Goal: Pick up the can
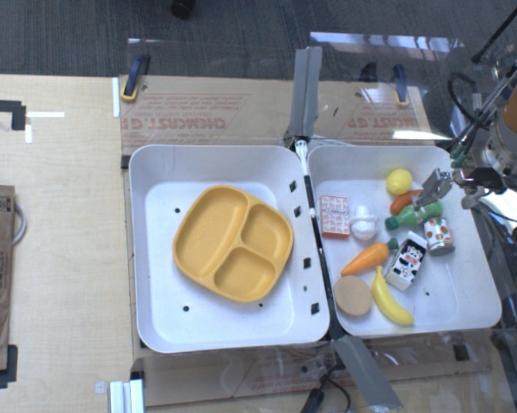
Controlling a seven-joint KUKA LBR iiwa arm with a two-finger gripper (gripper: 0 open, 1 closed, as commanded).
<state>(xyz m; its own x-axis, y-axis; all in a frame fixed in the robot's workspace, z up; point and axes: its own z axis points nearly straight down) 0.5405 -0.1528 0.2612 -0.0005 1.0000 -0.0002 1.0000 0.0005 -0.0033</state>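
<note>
Your pincer (pixel 432 185) hovers over right bin (pixel 473 317), just above can (pixel 438 235); finger state unclear, can't tell.

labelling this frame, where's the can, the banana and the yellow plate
can (pixel 439 236): camera view, on its printed side wall
banana (pixel 389 299): camera view, middle of its curved body
yellow plate (pixel 233 243): camera view, on the ridge where its three compartments meet

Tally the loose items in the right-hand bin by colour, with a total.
Yellow: 2, lemon and banana
Orange: 2, carrot and a piece by the gripper
Green: 1
White: 2, milk carton and egg
Red: 1, box
Tan: 1, disc
Patterned: 1, can
Total: 10
</note>
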